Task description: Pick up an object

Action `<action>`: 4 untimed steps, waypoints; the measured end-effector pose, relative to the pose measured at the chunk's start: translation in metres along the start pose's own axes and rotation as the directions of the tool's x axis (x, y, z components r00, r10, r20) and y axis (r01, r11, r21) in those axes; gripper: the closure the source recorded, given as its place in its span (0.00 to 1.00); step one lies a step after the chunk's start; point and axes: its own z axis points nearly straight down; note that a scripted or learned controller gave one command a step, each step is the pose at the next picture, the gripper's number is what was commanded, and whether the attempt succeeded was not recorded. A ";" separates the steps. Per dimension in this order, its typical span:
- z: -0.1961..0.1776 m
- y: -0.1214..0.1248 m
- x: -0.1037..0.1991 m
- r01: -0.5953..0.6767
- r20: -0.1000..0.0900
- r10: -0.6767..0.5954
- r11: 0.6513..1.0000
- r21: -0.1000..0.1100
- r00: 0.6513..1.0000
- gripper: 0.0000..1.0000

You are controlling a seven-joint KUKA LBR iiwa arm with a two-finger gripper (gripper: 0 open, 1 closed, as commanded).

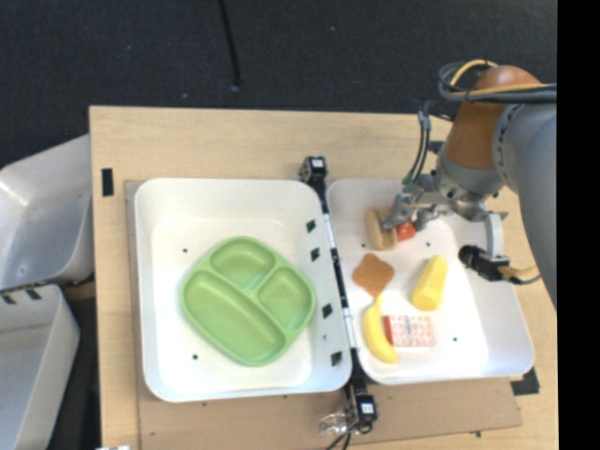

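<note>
Claw [405, 216] in right bin, finger state unclear, red object [405, 232] touching just below.

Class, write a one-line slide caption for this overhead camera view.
Gripper low over small items in the right bin, near the banana; green divided plate in the left bin.

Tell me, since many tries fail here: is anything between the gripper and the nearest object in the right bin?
Nothing visible. The gripper hangs right over a small red object beside a tan block at the far end of the right bin. The block sits close enough that it could get bumped.
</note>
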 end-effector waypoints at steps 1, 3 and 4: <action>-0.051 0.003 -0.011 -0.004 -0.003 0.004 1.000 0.007 1.000 1.00; -0.160 0.002 -0.018 0.000 -0.003 0.000 1.000 0.006 1.000 1.00; -0.146 -0.017 0.032 0.002 -0.005 -0.002 1.000 0.013 1.000 1.00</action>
